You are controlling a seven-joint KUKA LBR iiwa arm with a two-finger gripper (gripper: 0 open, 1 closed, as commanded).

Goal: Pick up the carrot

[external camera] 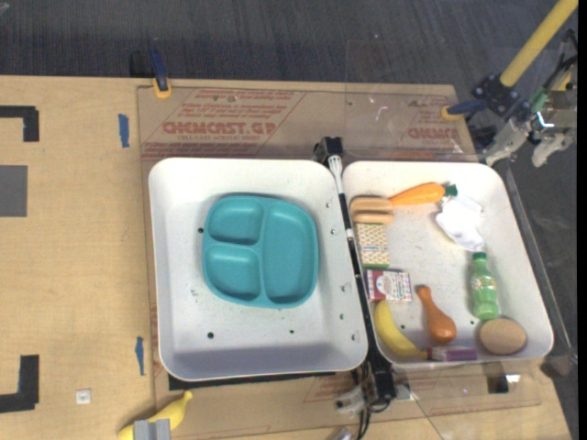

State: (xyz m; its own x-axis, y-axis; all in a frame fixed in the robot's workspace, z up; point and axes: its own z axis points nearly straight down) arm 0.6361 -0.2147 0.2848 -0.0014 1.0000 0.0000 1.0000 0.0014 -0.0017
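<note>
You've got the two white bins side by side in the middle of the frame. The left bin carries a teal divided plate, three compartments, sitting flat near the bin's centre. The right bin is the busy one.

Your carrot is at the upper end of the right bin, lying nearly level with a slight tilt, its orange tip pointing left and its green top to the right. Its tip sits just above a hot dog bun, and just right of its green top there is a crumpled white cloth.

Down the bin's left side, below the bun, you see a small checked packet, then a red-and-white carton, then a banana curving along the lower left corner. A brown drumstick-shaped piece lies just right of the banana. A green bottle stands near the right wall, with a tan egg-shaped object below it in the lower right corner.

Now the arm: the gripper is up in the upper right of the frame, beyond the right bin's top corner and well apart from the carrot. You can't tell from this slant whether it's open or closed. Nothing shows between its fingers.

A yellow object lies on the cardboard at the lower left, below the left bin.
</note>
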